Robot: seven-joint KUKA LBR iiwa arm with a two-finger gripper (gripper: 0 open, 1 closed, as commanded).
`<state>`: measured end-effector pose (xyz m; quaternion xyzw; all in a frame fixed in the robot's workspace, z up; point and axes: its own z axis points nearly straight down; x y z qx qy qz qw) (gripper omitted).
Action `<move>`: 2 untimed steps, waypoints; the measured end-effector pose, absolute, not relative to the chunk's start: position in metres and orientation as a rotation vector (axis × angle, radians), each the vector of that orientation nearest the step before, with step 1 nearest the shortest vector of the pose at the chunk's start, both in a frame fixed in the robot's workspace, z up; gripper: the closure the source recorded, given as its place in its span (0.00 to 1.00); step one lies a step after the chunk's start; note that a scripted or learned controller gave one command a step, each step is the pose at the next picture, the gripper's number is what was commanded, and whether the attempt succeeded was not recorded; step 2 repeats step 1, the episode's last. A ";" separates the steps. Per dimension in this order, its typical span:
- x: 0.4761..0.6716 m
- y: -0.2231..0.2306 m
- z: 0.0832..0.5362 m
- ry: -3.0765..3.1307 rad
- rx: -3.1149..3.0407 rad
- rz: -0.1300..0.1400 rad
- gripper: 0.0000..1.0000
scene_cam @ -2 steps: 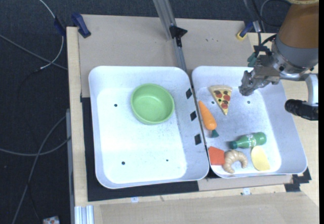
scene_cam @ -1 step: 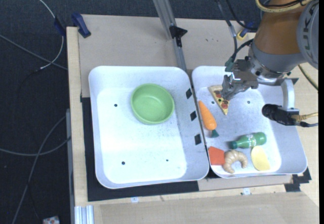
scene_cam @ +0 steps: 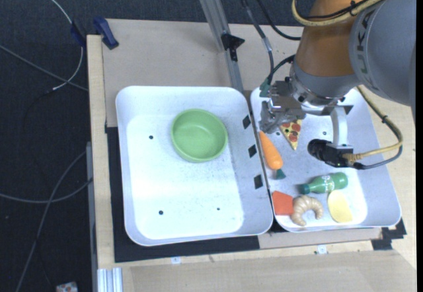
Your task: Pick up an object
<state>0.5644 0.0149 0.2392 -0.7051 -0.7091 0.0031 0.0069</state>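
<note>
Camera view looks down at a slant on my bench (scene_cam: pixel 172 39), the biggest thing here, carrying two shallow white bins side by side. My arm (scene_cam: pixel 370 26), grey with its orange band, reaches in above the right bin (scene_cam: pixel 380 178), and my claw (scene_cam: pixel 276 117) hangs low at that bin's upper left corner, close to the divide between the bins. Whether my claw is wide or narrow I cannot tell from this angle, and nothing can be seen caught in it.

Off to my claw's left lies the left bin (scene_cam: pixel 192 211), with a green bowl (scene_cam: pixel 199 134) sitting upright in its upper middle, well apart from me.

All the smaller candidates crowd the right bin. Just below my claw, an orange carrot (scene_cam: pixel 270 150) lies lengthwise along the bin's left wall; I judge it the likeliest thing to pick, since I am nearly over it. Right beside my claw sits a pizza slice (scene_cam: pixel 291 133), lying flat. Farther below are a green bottle (scene_cam: pixel 325 183) on its side, a yellow piece (scene_cam: pixel 340 207), a croissant (scene_cam: pixel 307 208) and a red block (scene_cam: pixel 282 202), clustered near the bin's lower edge.

The carrot hugging the wall may leave my claw little room on that side.
</note>
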 end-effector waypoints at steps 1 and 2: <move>0.563 0.067 0.228 -2.217 -2.205 0.013 1.00; 0.563 0.067 0.228 -2.217 -2.205 0.013 1.00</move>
